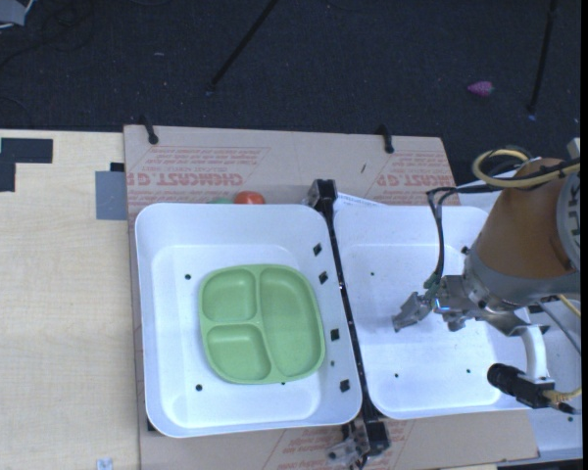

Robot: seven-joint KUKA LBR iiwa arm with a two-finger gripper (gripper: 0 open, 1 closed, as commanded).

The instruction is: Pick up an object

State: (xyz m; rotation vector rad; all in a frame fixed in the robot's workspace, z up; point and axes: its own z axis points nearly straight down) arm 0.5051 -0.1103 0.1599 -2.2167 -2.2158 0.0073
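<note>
A light green divided plate (263,323) with three compartments lies flat in the middle of the left white bin (167,262). My gripper (410,314) hangs low over the middle of the right white bin (392,248), pointing left toward the divider between the bins. I see nothing held in it. The grey arm with its orange band (524,228) comes in from the right and hides the right part of that bin.
A small red object (249,199) with a bit of green beside it sits just behind the left bin's far rim, on the cardboard (274,164). A black divider bar (338,302) runs between the bins. A wooden bench top (49,311) lies to the left.
</note>
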